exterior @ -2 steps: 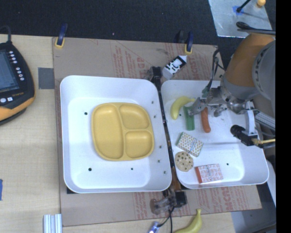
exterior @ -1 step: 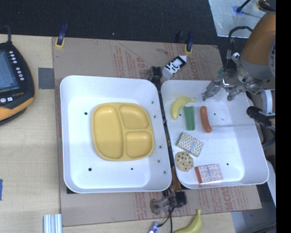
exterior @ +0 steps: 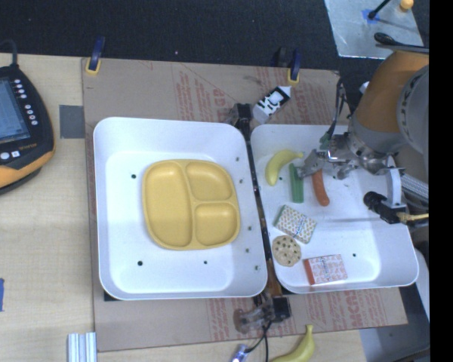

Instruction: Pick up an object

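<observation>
The right bin (exterior: pixel 377 259) holds a yellow banana (exterior: pixel 278 164), a green stick (exterior: pixel 296 184), an orange carrot-like piece (exterior: pixel 320 188), a patterned cracker packet (exterior: pixel 295 223), a round cookie (exterior: pixel 286 251) and a red-and-white packet (exterior: pixel 325 268). My gripper (exterior: pixel 322 164) hangs low over the bin's upper middle, just above the orange piece and right of the green stick. Nothing shows between its fingers. The left bin (exterior: pixel 113 202) carries a yellow divided plate (exterior: pixel 190 203).
A teach pendant (exterior: pixel 11 130) lies on the bench at far left. A second banana (exterior: pixel 298 347) lies outside the bins at the bottom. Clamps (exterior: pixel 293 65) sit along the cardboard's far edge. A black-and-white tag (exterior: pixel 272 101) rests above the bins.
</observation>
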Controlling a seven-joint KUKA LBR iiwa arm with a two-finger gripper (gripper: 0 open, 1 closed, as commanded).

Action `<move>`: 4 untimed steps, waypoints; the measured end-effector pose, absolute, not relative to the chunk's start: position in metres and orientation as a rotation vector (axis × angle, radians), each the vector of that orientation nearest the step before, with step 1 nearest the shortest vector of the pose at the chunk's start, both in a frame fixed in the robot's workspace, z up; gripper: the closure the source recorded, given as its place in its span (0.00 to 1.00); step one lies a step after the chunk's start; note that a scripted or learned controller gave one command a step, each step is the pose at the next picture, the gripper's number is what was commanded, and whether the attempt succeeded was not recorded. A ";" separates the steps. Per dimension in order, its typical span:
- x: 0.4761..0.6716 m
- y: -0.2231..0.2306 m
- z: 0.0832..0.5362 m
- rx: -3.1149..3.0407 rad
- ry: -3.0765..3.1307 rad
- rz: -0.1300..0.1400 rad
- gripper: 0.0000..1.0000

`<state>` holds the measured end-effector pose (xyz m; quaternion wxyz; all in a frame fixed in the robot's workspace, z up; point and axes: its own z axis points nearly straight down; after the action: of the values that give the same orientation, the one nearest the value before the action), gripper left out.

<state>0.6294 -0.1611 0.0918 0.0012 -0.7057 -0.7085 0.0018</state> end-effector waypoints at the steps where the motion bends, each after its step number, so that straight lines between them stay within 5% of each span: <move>1: 0.657 -0.176 0.171 -2.216 -2.226 0.001 0.00; 2: 0.632 -0.174 0.091 -2.213 -2.224 0.007 0.00; 3: 0.657 -0.128 0.164 -2.216 -2.225 0.001 0.00; 4: 0.636 -0.110 0.091 -2.213 -2.225 0.008 0.00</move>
<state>0.6360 -0.1098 0.0910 0.0018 -0.7052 -0.7090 0.0025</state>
